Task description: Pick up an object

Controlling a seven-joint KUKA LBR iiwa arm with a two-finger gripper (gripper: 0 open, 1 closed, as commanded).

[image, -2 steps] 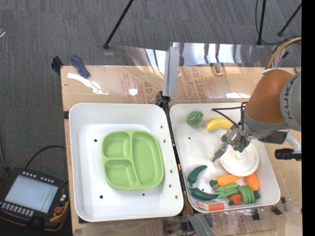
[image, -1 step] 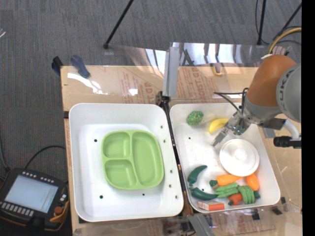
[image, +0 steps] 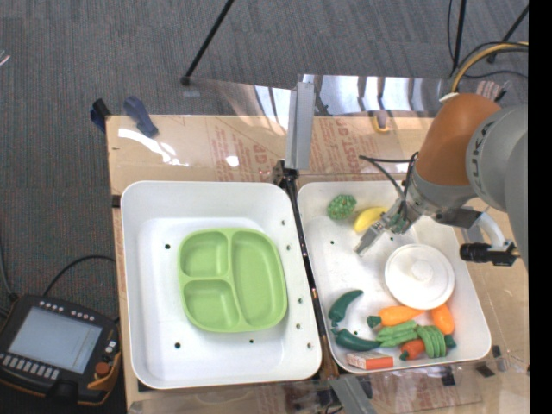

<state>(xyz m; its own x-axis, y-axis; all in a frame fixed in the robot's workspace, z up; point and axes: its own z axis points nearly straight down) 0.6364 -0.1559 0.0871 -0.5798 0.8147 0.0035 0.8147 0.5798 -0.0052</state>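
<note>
Where the desk [image: 216, 145] came nearest the camera, a small orange-and-white flat packet [image: 373, 362] lay against the front wall of the right-hand shallow white bin [image: 479, 313], with a cluster of plastic toy vegetables just behind it: dark green peppers [image: 345, 304], a bunch of green beans [image: 423, 336] and orange carrots [image: 398, 315], crowded together and touching. Behind these sat a round white lidded bowl [image: 419, 275], close to the bin's right side. In the left-hand white bin [image: 138, 231] a light green three-compartment plastic tray [image: 233, 280] rested near the middle, with bare floor all round it. Farther back in the right bin, the jaws [image: 371, 240] hung just left of the bowl, over open white floor; whether they were open or closed could not be told, and nothing showed between them. A yellow toy banana [image: 369, 219] lay just beyond the jaws, almost touching them, and a round green bumpy toy vegetable [image: 341, 206] lay beside it near the back wall.
</note>
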